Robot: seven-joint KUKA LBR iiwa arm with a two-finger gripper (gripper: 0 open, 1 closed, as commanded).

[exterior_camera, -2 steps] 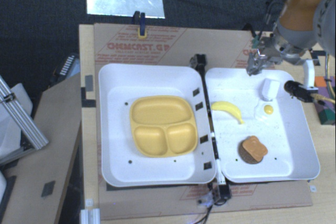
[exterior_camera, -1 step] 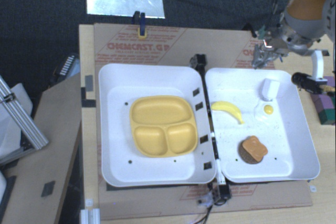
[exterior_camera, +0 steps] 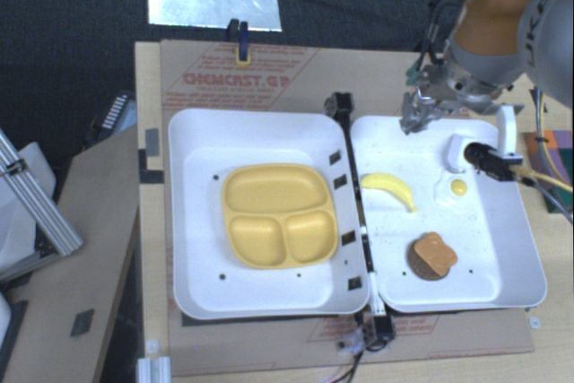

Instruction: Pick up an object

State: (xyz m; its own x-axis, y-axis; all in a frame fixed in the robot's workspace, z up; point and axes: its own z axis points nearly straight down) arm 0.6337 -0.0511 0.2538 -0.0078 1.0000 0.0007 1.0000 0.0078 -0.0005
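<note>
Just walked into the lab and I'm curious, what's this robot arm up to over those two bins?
The arm reaches in from the right, and its gripper hangs over the far edge of the right bin. Nothing has been picked up yet: the banana, the small fried egg and the brown bun all lie on that bin's floor. The left bin holds a yellow divided plate, untouched.

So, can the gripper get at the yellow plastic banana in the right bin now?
Probably yes. The yellow banana lies alone on the floor of the right white bin, apart from the brown round bun, and the gripper is above that bin's far side, nothing between them.
</note>
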